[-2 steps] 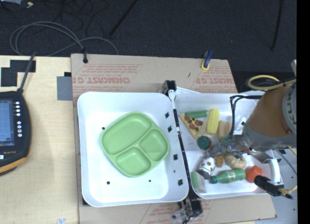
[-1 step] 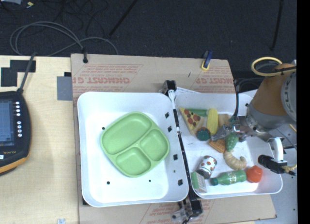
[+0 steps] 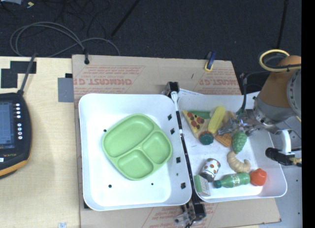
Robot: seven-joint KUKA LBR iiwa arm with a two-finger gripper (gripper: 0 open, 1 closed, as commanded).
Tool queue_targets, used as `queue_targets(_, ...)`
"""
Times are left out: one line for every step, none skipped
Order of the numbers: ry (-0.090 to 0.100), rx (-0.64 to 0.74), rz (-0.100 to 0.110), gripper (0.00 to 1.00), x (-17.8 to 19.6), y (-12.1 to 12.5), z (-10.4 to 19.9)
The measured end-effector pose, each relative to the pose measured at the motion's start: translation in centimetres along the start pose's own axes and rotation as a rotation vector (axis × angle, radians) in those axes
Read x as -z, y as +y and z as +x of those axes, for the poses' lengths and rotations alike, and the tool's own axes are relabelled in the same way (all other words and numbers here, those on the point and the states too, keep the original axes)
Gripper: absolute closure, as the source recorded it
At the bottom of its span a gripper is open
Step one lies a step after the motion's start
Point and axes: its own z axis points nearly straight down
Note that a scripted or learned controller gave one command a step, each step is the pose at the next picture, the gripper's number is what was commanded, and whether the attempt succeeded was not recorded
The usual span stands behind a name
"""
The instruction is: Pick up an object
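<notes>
Gripper (image 3: 242, 123) is sitting low in right bin (image 3: 275, 185), at 3 o'clock of the corn (image 3: 216, 118), just above a green veg (image 3: 239, 142). Green divided plate (image 3: 137, 146) is lying in left bin (image 3: 93, 173).

We are looking down on two bins sitting side by side on a cardboard sheet (image 3: 147, 77). In the left bin (image 3: 93, 173) a divided plate (image 3: 137, 146) is lying near the middle. In the right bin (image 3: 275, 185), a pizza slice (image 3: 196, 122) is lying at the back left, with a corn cob (image 3: 216, 118) just to its right. The gripper (image 3: 242, 122) is reaching in from the right, with a pickle (image 3: 239, 142) just in front of it. Nearer the front, a croissant (image 3: 237, 162) is lying above a bottle (image 3: 232, 180), with a tomato (image 3: 258, 177) to the bottle's right and a can (image 3: 210, 169) to its left. A handheld pendant (image 3: 12, 131) is resting on the bench well left of the bins.
</notes>
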Motion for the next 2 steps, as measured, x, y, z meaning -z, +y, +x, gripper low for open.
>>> queue_targets(0.001, 0.001, -0.005, 1.0, 1.2, 0.1, 0.0)
queue_targets(-0.001, -0.005, 0.009, 1.0, 2.3, -3.0, 0.0)
